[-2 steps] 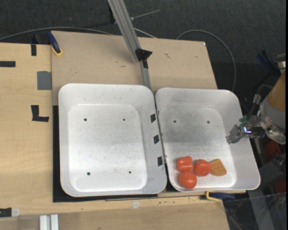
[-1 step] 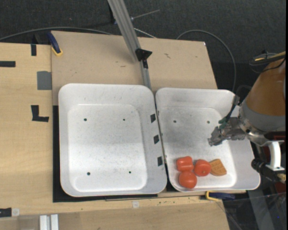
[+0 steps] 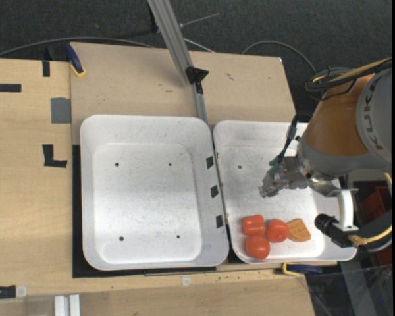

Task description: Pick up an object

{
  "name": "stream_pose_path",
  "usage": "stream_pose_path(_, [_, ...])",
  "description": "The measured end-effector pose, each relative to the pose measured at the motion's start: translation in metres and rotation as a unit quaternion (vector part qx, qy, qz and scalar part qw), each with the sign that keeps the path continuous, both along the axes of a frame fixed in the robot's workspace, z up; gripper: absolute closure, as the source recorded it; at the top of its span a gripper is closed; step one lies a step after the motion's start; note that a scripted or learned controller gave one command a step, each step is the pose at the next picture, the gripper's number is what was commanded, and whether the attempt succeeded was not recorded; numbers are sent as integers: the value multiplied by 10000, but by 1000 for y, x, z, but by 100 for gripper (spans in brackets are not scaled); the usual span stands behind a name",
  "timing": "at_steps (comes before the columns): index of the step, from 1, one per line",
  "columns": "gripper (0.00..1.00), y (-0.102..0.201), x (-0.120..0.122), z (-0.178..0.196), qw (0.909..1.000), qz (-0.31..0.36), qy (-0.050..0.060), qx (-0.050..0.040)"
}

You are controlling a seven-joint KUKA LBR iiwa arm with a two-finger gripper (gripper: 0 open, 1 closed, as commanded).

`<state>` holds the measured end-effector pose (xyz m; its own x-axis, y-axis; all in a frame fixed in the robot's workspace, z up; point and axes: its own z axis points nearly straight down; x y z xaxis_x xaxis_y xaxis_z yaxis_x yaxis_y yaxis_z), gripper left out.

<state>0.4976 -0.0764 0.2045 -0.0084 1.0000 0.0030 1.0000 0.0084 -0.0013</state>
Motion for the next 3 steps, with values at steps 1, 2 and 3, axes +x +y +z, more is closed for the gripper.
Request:
stream_pose_path(1, [100, 64, 6, 7, 10000, 3, 1, -4])
stream_pose_path(2, [100, 115, 6, 2, 10000, -6, 11, -6])
stream_pose_path(3, [100, 161, 7, 6, 10000, -5, 6, -9])
